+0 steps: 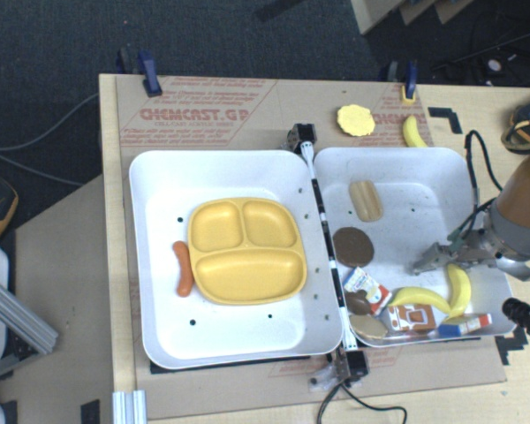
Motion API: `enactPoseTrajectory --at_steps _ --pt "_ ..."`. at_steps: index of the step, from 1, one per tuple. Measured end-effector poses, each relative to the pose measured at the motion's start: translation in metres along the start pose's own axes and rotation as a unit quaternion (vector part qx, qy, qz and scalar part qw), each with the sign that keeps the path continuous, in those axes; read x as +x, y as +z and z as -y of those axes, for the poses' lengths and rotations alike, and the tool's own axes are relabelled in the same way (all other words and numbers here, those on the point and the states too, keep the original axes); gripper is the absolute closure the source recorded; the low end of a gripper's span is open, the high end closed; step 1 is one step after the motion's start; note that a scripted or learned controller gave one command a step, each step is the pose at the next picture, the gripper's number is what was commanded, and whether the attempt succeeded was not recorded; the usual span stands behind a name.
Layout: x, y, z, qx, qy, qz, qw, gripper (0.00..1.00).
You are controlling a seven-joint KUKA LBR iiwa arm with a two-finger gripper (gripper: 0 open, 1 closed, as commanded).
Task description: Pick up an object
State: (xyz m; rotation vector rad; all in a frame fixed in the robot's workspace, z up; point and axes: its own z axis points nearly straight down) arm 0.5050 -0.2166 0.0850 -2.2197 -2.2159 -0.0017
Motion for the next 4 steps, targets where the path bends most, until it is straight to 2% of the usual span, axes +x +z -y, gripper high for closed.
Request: enactPoseTrajectory --at_steps 1,2,3,4 --pt "0.001 -0.010 -0.003 -0.002 -0.001 0.002 1.0000 1.00" --pt "0.065 -0.076 -0.097 -0.008 -0.006 0.003 0.9999 1.00" --pt "0.061 -0.071 -0.091 -0.002 -0.001 0.003 1.0000 0.00" --pt "0.110 0.002 -0.164 -0.006 -0.004 0.003 1.0000 0.00"
